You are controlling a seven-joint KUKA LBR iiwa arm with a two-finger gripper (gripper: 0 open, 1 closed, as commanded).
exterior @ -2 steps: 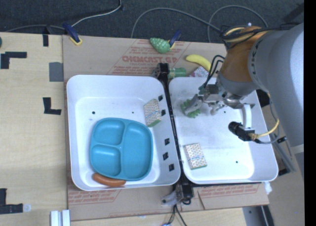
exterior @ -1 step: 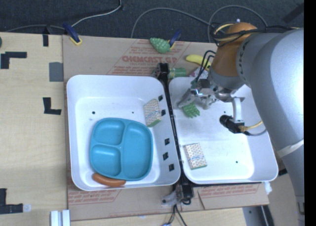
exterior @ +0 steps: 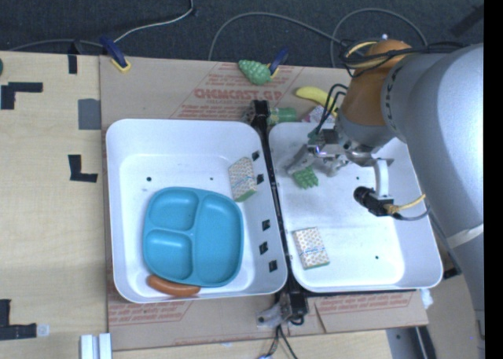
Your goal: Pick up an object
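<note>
I've got the arm [exterior: 440, 122] reaching in over the right bin [exterior: 409, 267], and that bin is my landmark from here. The gripper [exterior: 308, 163] is down near its upper left corner, right at a small green object [exterior: 306, 178], the thing I'd take as the target. Whether the claw is spread or pressed together I cannot tell; the wrist hardware blurs into it. To do this well I'd want the green piece centred under the claw before lifting straight up. Left of the right bin, the left bin [exterior: 126, 192] holds a blue divided plate [exterior: 192, 236], with an orange sausage [exterior: 173, 287] at the plate's lower edge and a patterned block [exterior: 244, 178] against the dividing wall. A second patterned block [exterior: 311, 248] lies low in the right bin, well apart from the claw. A black cable [exterior: 376, 202] from the wrist dangles just beside the target and may snag.
</note>
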